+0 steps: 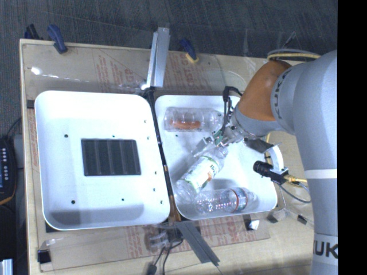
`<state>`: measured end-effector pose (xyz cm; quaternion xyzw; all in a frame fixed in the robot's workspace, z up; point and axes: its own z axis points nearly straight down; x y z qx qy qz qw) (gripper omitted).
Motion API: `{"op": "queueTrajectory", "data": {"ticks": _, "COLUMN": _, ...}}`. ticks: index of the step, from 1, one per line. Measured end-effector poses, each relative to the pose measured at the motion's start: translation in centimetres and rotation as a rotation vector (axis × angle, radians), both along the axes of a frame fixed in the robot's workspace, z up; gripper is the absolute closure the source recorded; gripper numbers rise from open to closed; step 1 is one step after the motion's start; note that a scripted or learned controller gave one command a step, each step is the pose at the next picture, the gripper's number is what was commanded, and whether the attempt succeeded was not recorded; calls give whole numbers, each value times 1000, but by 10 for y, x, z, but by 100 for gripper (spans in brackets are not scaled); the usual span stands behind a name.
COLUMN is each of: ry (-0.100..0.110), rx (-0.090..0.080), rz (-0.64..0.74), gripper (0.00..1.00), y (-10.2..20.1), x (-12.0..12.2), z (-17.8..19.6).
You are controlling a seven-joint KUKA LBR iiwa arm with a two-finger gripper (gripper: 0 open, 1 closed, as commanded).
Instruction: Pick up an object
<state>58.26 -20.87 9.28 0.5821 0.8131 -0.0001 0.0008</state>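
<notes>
A grey KUKA arm (309, 113) with an orange band is reaching in from the right over the right-hand white bin (169, 153), its gripper (221, 137) hanging low above the middle of that bin. The tool's tip is sitting right at the neck end of a clear plastic bottle with a green-and-white label (202, 173), which is lying on a diagonal across the bin floor; whether the gripper is clasping that bottle or merely touching it cannot be told from this angle, as the wrist is blocking the tip. A second clear bottle with a reddish-orange label (190, 120) is lying along the bin's far wall, just beside the gripper, while a third clear bottle with a red-marked label (221, 200) is resting along the near wall, its end close to the base of the diagonal bottle. The left-hand white bin (57, 119) is standing alongside, touching the right one at a shared edge, and a dark ribbed rectangular object (110, 157) is lying flat near its centre. Both bins are sitting on a pale wooden bench (86, 56), with blue clamps (57, 39) gripping its far edge.
</notes>
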Motion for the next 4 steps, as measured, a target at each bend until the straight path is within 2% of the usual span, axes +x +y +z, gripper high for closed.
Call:
{"op": "queueTrajectory", "data": {"ticks": 1, "ry": 4, "rx": 3, "rz": 305, "gripper": 0, "y": -1, "x": -44, "z": -1}}
{"op": "queueTrajectory", "data": {"ticks": 2, "ry": 1, "rx": 0, "rz": 183, "gripper": 0, "y": 9, "x": 20, "z": 79}}
{"op": "queueTrajectory", "data": {"ticks": 3, "ry": 3, "rx": 2, "rz": 312, "gripper": 0, "y": 2, "x": 1, "z": -1}}
{"op": "queueTrajectory", "data": {"ticks": 4, "ry": 3, "rx": 2, "rz": 326, "gripper": 0, "y": 14, "x": -45, "z": -1}}
